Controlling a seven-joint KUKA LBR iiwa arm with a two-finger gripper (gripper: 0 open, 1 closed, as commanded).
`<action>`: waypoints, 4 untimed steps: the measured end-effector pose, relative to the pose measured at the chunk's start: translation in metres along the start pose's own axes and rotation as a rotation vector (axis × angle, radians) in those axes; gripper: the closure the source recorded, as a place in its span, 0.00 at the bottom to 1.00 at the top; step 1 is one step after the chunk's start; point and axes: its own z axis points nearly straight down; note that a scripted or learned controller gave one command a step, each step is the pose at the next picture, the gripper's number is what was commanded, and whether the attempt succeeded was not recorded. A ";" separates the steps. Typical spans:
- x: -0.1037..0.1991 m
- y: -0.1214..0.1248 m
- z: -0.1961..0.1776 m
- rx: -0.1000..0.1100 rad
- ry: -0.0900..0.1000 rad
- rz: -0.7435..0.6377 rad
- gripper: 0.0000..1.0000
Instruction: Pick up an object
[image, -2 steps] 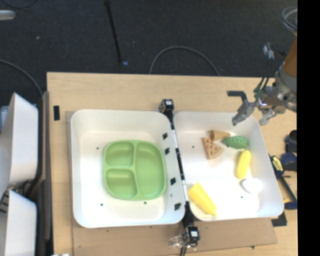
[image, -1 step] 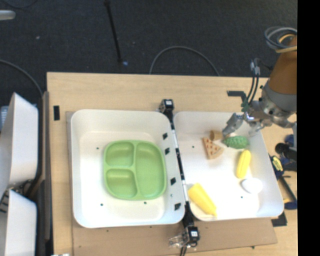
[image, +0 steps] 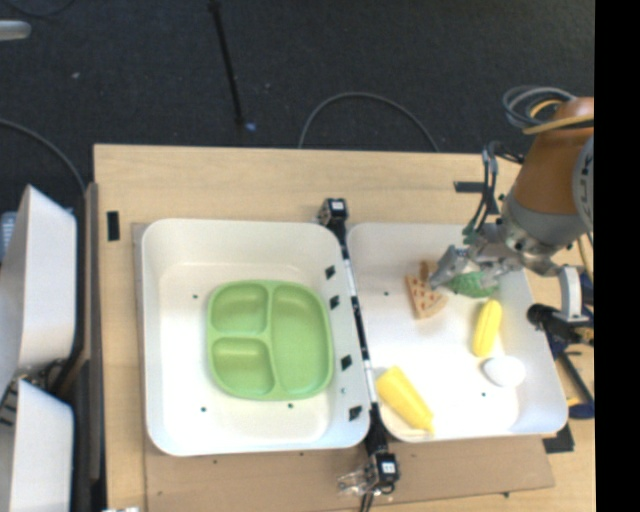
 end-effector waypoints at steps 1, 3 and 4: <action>-0.009 -0.004 0.047 -0.002 -0.001 -0.001 0.00; -0.011 -0.007 -0.030 -0.011 -0.001 -0.002 1.00; -0.012 -0.006 -0.056 -0.008 -0.001 -0.006 1.00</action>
